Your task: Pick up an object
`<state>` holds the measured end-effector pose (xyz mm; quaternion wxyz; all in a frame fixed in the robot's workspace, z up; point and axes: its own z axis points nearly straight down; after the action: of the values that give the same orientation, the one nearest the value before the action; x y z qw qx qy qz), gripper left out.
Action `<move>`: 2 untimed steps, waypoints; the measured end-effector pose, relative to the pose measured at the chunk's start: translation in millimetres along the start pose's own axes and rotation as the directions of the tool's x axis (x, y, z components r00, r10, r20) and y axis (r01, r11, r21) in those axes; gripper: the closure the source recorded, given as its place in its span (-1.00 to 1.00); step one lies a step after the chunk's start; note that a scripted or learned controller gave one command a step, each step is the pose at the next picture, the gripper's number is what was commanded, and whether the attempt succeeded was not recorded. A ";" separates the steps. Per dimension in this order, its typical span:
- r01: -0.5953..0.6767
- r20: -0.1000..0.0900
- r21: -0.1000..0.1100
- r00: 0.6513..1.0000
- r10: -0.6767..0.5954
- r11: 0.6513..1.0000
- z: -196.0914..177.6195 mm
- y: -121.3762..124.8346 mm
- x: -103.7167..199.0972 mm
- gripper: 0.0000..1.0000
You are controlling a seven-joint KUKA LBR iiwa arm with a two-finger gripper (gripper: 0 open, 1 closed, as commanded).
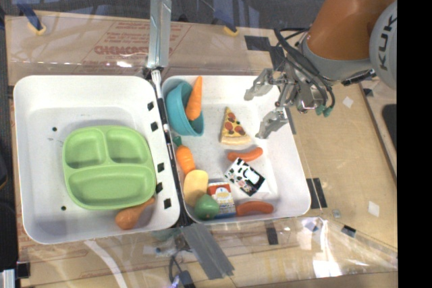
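Place: I read this as a robotics lab.
Evidence: taped cardboard bench (337, 165), twin white bins (34, 145), plastic toy food (234, 128), KUKA arm (351, 17).

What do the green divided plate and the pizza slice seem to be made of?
The green divided plate: probably moulded plastic, a matte, even colour with rounded compartment rims. The pizza slice: likely a plastic toy, with flat painted toppings and a uniform crust, though rubber is possible.

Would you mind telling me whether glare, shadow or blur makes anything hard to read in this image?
In the camera view, glare streaks the clear sheet along the bench's front edge; lighting over both bins is even, with soft shadow under the green tray; the pizza slice and toys read sharply; the pincer is slightly soft, its fingers spread apart.
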<state>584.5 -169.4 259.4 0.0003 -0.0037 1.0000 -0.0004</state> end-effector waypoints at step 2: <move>-0.149 0.003 0.000 0.989 0.149 0.989 138.4 -40.7 12.1 -1.00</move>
<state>572.7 -210.3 121.1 0.0018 0.0709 0.9975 -0.0004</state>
